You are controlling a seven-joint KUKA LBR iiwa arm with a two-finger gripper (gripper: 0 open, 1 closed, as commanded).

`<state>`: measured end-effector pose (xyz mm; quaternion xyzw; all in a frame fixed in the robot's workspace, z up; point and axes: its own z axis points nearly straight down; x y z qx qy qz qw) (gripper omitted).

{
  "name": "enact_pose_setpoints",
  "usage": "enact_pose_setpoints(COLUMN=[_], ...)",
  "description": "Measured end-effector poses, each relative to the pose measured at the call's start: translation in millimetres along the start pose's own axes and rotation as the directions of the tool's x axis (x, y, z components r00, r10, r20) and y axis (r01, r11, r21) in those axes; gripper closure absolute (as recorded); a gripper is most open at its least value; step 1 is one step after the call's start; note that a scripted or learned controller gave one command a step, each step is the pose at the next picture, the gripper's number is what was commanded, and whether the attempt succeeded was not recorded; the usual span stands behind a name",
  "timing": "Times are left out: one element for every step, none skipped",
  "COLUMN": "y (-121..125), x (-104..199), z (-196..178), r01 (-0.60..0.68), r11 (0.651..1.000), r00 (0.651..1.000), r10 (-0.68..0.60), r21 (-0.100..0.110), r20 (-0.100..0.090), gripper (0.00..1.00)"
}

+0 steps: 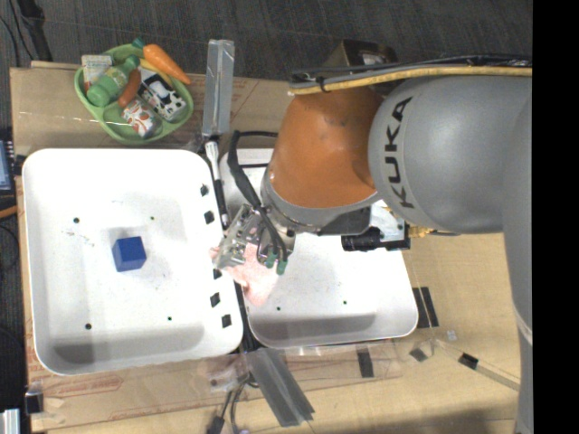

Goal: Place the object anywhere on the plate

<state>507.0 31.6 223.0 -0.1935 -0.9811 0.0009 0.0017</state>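
Two white bins [54,242] sit on my tan surface [461,269], dark floor [271,7] beyond; my jaws [258,247] hover over something pink [258,283], whether apart or together I cannot tell

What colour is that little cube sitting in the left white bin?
Blue. The small blue cube shows plainly in the camera view, resting on the left white bin's floor.

Tan bench top [452,269] w/ black tape marks; dark grey floor [271,7] at 12 o'clock; green bowl [109,120] of clutter at 10 o'clock.
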Motion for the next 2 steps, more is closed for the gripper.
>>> enact_pose_setpoints(y=[37.3,37.5], x=[31.8,32.0], z=[-5.9,-5.8], r01=[0.384,0.385], r11=[0.923,0.923], r00=[0.923,0.923], r10=[-0.384,-0.385], r21=[0.000,0.000], r20=[0.000,0.000], gripper=[1.00,0.00])
